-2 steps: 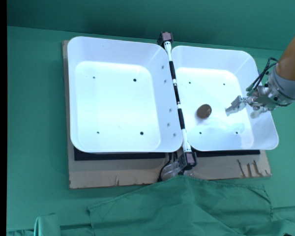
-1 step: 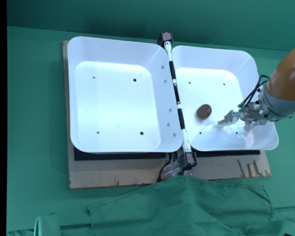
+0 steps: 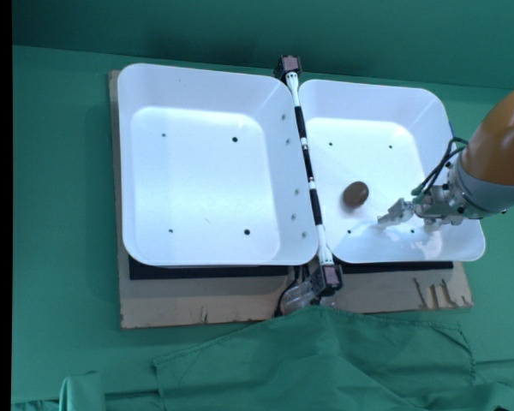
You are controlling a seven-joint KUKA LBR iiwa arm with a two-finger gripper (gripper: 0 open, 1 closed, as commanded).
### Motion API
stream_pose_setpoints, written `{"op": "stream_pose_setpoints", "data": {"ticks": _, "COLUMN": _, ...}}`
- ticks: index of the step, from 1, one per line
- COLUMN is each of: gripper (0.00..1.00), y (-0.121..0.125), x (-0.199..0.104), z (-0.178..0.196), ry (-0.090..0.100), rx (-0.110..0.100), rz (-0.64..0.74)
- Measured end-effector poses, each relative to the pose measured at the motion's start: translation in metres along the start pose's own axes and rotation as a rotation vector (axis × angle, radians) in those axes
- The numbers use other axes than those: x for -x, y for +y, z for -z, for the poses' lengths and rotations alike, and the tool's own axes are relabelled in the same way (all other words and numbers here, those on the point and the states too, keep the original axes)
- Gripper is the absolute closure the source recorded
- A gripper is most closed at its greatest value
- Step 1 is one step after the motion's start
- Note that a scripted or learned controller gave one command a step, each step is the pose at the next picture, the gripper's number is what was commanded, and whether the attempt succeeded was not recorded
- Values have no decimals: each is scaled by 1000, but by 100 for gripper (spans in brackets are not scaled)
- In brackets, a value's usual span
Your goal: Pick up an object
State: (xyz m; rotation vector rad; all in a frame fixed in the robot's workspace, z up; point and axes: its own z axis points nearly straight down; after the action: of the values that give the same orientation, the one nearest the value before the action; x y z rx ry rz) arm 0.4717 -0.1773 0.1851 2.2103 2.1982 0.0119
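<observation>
**Brown object sits alone as gripper hangs beside it**

The left bin (image 3: pixel 207 165) lies on a cardboard sheet (image 3: pixel 197 302) over the green bench, with a black-and-white rod (image 3: pixel 306 161) running along the seam between it and its neighbour. In the right bin (image 3: pixel 385 110), a small round brown object (image 3: pixel 355 194) rests on the floor near the middle, apart from the walls. Just to its right, over the bin's near right corner, the gripper (image 3: pixel 403 214) points toward the object without touching it; its fingers seem slightly apart with nothing between them, though the view is too coarse to be sure. Green cloth (image 3: pixel 325 358) is bunched in front.
</observation>
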Motion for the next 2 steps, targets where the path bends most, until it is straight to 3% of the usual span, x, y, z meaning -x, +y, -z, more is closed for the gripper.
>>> {"op": "stream_pose_setpoints", "data": {"ticks": 1, "gripper": 100, "y": 2, "x": 2, "z": 13, "ry": -3, "rx": 6, "rz": -4}}
{"op": "stream_pose_setpoints", "data": {"ticks": 2, "gripper": 100, "y": -1, "x": 12, "z": 120, "ry": 5, "rx": -9, "rz": 2}}
